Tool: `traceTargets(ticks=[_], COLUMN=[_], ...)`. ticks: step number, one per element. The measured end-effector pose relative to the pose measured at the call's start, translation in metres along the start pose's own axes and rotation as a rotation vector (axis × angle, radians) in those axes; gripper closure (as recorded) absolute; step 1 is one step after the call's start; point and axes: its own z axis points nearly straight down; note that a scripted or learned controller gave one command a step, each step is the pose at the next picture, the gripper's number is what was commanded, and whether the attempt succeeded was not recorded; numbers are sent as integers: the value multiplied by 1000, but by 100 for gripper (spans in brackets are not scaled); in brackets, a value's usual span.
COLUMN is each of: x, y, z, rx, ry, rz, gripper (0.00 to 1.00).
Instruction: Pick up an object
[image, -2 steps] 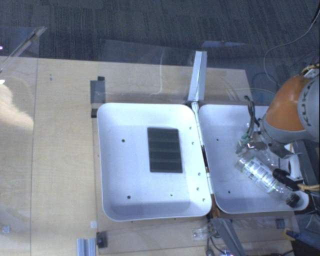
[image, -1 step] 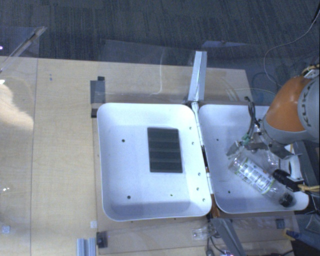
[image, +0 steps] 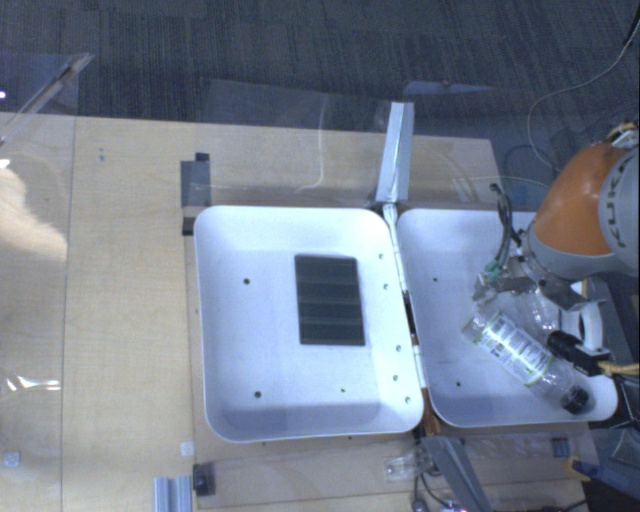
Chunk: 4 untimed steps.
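Observation:
A clear plastic bottle (image: 515, 350) lies on its side in the right bin (image: 440, 300), its dark cap (image: 576, 401) pointing to the near right corner. A dark ribbed rectangular block (image: 329, 300) lies flat in the middle of the left bin (image: 240, 330). My gripper (image: 545, 312) hangs below the orange-banded wrist (image: 578, 205), low over the right bin and just above the bottle's far side. The wrist body and the clear bottle blur the gripper's tip. I cannot tell whether it touches the bottle.
A metal divider post (image: 393, 165) stands behind the seam between the two bins. Cables run along the bench's right side near the arm. The wooden bench (image: 120, 300) surrounds the bins.

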Motion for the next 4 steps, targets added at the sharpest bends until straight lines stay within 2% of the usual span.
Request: traceTargets(ticks=[1,2,3,4], x=[0,26,26,27], y=[-1,-48,-48,-43], z=[1,11,11,-1], rx=[3,9,8,-2], ry=[0,7,7,4], rz=[1,-100,-100,-102], gripper=[0,0,0,100])
